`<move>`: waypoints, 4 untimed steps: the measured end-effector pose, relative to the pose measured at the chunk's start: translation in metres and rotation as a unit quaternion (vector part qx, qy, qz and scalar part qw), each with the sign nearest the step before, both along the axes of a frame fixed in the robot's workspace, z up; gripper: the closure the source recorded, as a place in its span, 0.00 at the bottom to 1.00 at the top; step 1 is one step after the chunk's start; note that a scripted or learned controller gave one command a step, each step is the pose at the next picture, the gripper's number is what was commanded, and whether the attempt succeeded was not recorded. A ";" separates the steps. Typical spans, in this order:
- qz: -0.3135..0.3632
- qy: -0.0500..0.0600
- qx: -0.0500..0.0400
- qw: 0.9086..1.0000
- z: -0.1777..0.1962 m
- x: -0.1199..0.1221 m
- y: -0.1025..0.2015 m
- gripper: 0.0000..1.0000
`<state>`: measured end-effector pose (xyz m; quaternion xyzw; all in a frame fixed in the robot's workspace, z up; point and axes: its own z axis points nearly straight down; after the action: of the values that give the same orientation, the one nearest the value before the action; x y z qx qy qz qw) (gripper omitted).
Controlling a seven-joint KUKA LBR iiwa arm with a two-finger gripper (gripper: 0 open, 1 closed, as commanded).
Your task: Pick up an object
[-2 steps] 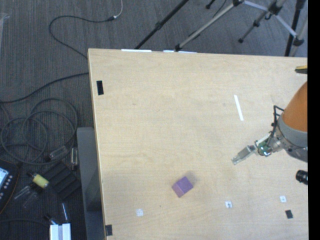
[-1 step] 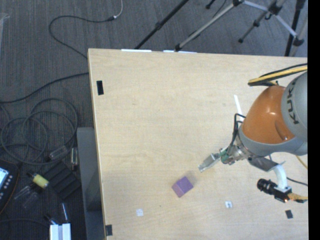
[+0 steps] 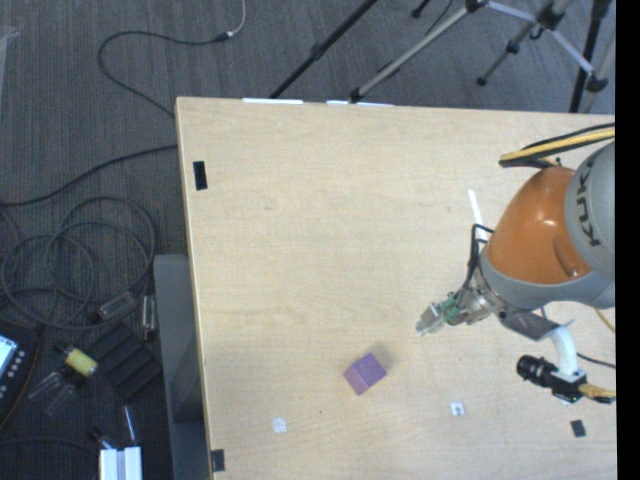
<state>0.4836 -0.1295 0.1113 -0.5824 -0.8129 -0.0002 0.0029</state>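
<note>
**Arm over a bare wooden bench, purple block lying free**

A pale wooden bench top point(image 3: 330, 228) takes up most of the view, seen from above at a slant, with grey carpet point(image 3: 90, 88) around its far and left sides. The KUKA arm point(image 3: 560, 243) reaches in from the right, its orange band bulging above a grey wrist section. At the end of the arm the gripper point(image 3: 432, 318) points toward the left, low over the board; it is small and blurred here, so whether it is spread or closed cannot be told, and nothing can be seen between its tips.

The purple block point(image 3: 365, 372) lies flat on the wood near the front edge, below and to the left of the gripper and apart from it. It sits turned at an angle to the bench edges.

On the carpet to the left, black cables point(image 3: 70, 268) lie in loose loops. Tripod legs point(image 3: 500, 13) cross the carpet beyond the far edge. A black tape mark point(image 3: 200, 175) sits near the bench's left edge. Two small white tags point(image 3: 279, 425) point(image 3: 457, 408) lie on the wood near the front.
</note>
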 end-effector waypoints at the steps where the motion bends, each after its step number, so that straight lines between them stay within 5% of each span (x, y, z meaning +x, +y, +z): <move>1: 0.000 0.000 0.000 1.000 0.000 0.000 0.000 0.00; 2: 0.000 0.001 0.001 1.000 0.008 0.000 0.001 1.00; 3: 0.000 0.001 0.001 1.000 0.008 0.000 0.000 0.00; 4: -0.080 -0.001 -0.002 0.997 0.060 0.011 0.030 0.00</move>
<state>0.4948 -0.1000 0.1715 -0.6457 -0.7636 0.0007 0.0005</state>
